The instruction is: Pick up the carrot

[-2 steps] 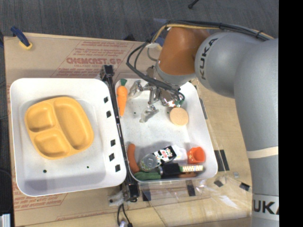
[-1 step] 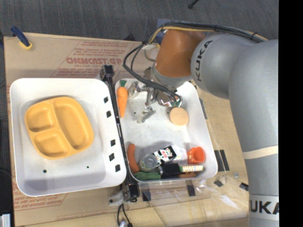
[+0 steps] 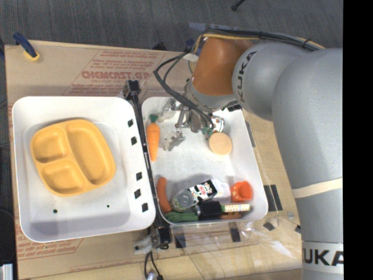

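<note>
**Gripper open beside the carrot in the right bin**

The carrot [image 3: 152,140] lies lengthwise along the left wall of the right bin [image 3: 254,174], near its far end. The gripper [image 3: 174,136] hangs just to the carrot's right, fingers apart and holding nothing. A yellow divided tray [image 3: 72,156] sits in the left bin [image 3: 23,121].

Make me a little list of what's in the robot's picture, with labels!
carrot: lying along the left wall of the right bin
gripper: just right of the carrot, nothing seen between its fingers
yellow tray: three sections, in the left bin
round tan disc: right of the gripper
orange cup: near the right bin's front
</note>
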Robot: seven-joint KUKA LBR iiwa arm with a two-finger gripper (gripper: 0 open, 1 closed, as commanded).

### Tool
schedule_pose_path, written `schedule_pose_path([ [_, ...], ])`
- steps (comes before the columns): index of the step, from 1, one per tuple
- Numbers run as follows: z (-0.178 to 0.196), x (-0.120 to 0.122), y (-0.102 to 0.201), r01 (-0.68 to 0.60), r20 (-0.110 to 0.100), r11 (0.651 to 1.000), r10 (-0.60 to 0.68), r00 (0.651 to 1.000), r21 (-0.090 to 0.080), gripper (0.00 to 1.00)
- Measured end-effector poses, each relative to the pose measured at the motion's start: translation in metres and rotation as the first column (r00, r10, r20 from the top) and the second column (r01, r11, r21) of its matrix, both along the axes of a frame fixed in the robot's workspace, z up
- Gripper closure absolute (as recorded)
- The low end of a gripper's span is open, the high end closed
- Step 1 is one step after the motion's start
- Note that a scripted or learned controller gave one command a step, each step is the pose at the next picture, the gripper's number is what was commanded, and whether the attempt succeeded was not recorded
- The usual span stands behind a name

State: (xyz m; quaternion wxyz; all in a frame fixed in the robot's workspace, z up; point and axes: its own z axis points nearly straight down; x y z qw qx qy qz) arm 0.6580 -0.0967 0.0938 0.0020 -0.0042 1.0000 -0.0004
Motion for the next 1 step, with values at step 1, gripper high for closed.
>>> schedule_pose_path([
  [1, -0.0003, -0.0002, -0.0095, 0.440, 0.000, 0.898, -0.440, 0.898, 0.001, 0.00],
])
